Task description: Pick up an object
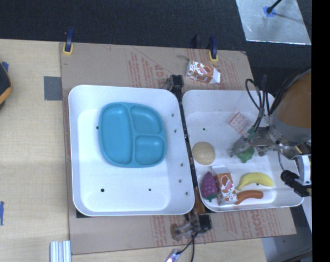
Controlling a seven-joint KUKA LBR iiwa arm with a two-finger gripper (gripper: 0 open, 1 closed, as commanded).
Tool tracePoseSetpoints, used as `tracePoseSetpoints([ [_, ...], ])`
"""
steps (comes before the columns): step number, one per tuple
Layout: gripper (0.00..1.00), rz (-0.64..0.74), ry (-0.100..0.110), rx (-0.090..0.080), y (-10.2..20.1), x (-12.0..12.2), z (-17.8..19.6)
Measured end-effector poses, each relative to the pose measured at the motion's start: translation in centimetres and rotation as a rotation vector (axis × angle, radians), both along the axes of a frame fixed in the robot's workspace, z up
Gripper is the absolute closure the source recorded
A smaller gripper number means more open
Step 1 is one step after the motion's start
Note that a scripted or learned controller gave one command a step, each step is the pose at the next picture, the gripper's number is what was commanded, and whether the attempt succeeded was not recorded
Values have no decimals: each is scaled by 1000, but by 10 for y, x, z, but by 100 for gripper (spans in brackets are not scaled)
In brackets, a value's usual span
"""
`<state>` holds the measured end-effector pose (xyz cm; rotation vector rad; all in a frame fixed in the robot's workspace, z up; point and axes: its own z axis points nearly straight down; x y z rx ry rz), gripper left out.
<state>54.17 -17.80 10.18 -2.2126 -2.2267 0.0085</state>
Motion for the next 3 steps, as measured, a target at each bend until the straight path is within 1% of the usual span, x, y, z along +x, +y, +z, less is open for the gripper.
tracePoseSetpoints([
  [1, 100, 1, 1, -1, -1, 0, 10],
  [2, 0, 2, 2, -1, -1, 0, 10],
  [3, 100, 3, 2, -3, -2, 0, 20],
])
